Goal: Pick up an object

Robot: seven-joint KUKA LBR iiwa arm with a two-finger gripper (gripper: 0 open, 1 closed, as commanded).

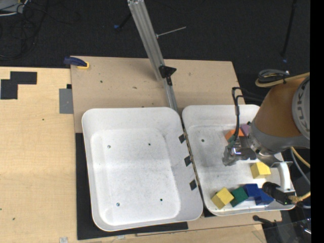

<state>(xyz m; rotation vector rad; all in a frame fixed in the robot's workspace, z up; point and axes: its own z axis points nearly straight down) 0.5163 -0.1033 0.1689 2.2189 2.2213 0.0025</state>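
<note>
Sitting at nine o'clock on the worktop (152,80), the left bin (101,120) holds no blocks, while the right bin (212,116) carries them all. Its end effector (232,155) hangs low over the bin floor, and whether it is open or closed cannot be told. The nearest objects are an orange block (232,134) at twelve o'clock from it and a yellow block (260,169) at four o'clock; a second yellow block (221,198), green block (239,195) and blue block (256,193) lie toward six o'clock along the near rim.
</note>
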